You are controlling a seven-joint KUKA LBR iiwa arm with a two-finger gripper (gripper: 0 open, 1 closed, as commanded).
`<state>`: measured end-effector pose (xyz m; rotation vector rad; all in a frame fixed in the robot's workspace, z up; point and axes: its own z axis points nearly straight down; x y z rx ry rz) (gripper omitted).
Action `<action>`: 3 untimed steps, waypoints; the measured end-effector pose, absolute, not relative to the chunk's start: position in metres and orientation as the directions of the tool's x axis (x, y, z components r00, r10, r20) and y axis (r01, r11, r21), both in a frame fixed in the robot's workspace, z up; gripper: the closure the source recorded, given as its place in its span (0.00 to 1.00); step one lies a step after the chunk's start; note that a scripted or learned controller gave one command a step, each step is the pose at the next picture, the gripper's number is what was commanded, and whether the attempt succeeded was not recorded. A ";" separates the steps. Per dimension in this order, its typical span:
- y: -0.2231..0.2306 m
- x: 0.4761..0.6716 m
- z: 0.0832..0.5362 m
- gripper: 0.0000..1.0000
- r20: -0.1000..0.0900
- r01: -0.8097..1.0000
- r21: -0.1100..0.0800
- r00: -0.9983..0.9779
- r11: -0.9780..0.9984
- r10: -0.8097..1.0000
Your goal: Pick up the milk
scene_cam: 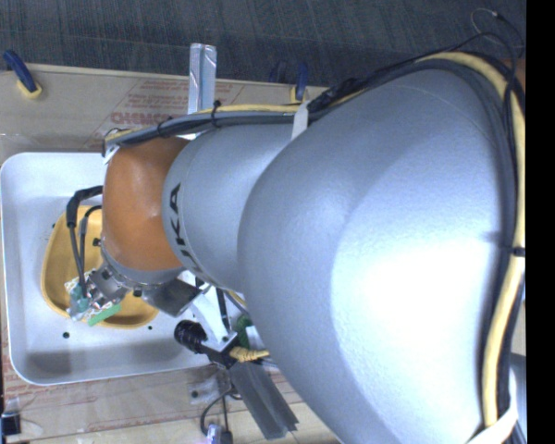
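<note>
At the far left we saw a blue clamp point(23, 74) gripping the top corner of the brown bench point(74, 100), which carried faint red printing. Below it lay a white bin point(23, 211), its rounded rim running down the left side and along the bottom.

Inside the bin, toward its left half, lay a yellow rounded thing point(57, 271), with the arm covering its right part. We could not tell whether this was the milk, and nothing else in the bin was plain enough for us to name as the milk, so we could not place it against the claw.

The claw point(88, 299) hung low over the yellow thing's lower part, with a small green piece point(99, 317) at its tip. Its working end was small and crowded by metal parts, and we could not tell whether it was released or clenched, nor whether it grasped anything. Thin black cables point(74, 215) looped down to it from above.

Just right of the claw rose the orange band point(139, 211), and above that a metal post point(202, 72) stood at the bench's far edge. From there the grey arm point(379, 248) spread across the rest of the view, hiding the middle of the bench. A yellow cable point(507, 285) ran down its right side.
</note>
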<state>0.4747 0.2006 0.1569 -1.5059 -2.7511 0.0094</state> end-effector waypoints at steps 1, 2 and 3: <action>0.182 0.475 0.169 1.00 0.004 0.720 -0.008 -0.694 0.694 0.720; 0.209 0.475 0.174 1.00 0.001 0.728 -0.003 -0.685 0.685 0.728; 0.209 0.476 0.194 1.00 0.001 0.705 -0.002 -0.709 0.709 0.705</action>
